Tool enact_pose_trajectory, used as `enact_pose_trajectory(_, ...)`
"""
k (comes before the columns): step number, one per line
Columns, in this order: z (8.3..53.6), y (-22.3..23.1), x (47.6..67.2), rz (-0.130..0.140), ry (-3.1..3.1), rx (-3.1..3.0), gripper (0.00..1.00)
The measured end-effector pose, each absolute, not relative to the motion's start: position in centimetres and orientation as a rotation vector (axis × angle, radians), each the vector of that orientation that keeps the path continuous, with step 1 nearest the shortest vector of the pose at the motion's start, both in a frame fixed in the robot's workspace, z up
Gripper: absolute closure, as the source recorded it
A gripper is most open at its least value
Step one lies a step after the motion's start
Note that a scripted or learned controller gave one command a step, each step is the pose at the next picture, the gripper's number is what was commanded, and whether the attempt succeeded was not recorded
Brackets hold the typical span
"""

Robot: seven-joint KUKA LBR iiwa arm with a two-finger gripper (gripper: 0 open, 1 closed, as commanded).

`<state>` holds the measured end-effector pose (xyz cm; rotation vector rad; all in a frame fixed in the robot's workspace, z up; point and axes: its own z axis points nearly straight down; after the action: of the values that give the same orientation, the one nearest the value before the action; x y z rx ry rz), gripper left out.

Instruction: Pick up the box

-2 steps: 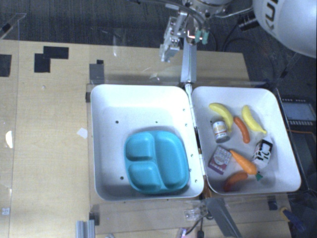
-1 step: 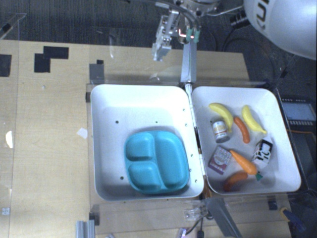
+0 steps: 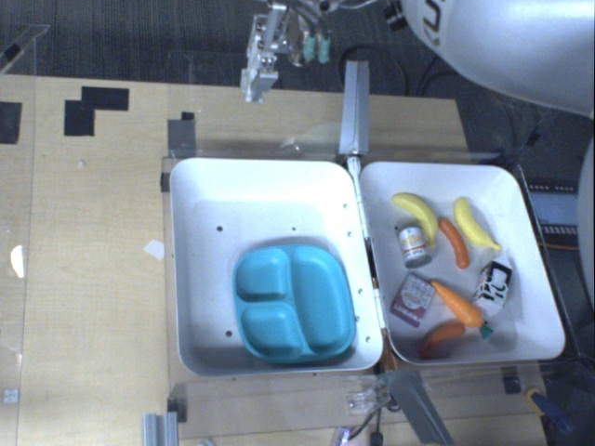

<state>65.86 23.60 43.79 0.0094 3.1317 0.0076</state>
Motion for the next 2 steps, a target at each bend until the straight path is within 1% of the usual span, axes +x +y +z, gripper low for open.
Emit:
enact_pose_trajectory(1,43.83,23.54,66.35,0.006,3.063,-0.643,1.00)
enact_pose_trajectory(2,43.83,23.58,66.88,0.004,2.868,-1.251,1.00)
